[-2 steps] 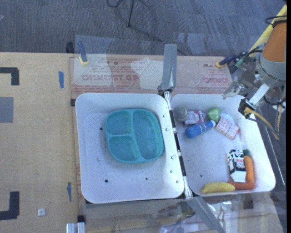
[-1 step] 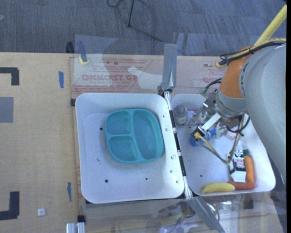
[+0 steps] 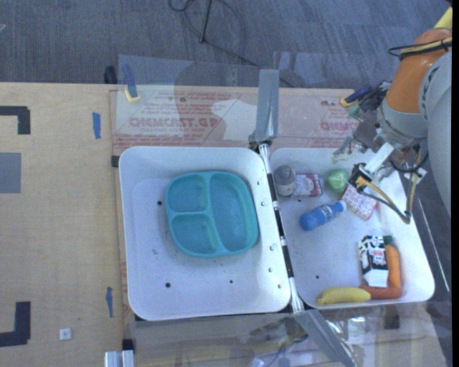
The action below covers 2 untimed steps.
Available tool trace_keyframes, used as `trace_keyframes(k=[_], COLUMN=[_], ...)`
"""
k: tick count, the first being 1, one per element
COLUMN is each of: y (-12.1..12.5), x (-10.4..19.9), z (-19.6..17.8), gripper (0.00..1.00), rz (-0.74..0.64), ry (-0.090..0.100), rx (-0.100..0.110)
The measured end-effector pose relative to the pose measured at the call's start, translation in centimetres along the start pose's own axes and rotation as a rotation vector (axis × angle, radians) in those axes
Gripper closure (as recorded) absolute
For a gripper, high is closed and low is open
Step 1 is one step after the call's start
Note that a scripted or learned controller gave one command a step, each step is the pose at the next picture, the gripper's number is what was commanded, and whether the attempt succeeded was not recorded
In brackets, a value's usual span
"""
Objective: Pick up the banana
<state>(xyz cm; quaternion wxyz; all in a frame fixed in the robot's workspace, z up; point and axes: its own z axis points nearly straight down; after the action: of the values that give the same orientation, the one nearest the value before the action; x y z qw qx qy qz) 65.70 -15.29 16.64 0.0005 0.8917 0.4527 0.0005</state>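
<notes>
Claw (image 3: 356, 152) at far side of right bin (image 3: 315, 265), just beside green ball (image 3: 337, 179) — open or closed, cannot tell. Banana (image 3: 344, 294) well apart from it, lying flat along the near wall, right tip against carrot (image 3: 392, 267), carton (image 3: 373, 258) just beyond. Best to cross toward near edge, come down over banana's left half — clear of carrot and wall — and close across its narrow width.

My one camera sits fixed above the bench (image 3: 57, 215), tilted down, near enough to frame the left bin (image 3: 140, 244) and right bin (image 3: 323, 269) whole (floor (image 3: 323, 21) beyond, at top); the arm (image 3: 423, 79) enters from the view's right.
</notes>
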Motion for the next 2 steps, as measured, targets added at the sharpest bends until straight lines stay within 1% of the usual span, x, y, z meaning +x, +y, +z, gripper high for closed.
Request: trace_keyframes(k=[1,2], y=[-11.2,-17.9], x=[-2.9,-3.3], z=[7.8,-1.8], gripper=[0.0,0.0], rz=[-0.053,0.282], ry=[0.004,-0.001], rx=[-0.002,0.002])
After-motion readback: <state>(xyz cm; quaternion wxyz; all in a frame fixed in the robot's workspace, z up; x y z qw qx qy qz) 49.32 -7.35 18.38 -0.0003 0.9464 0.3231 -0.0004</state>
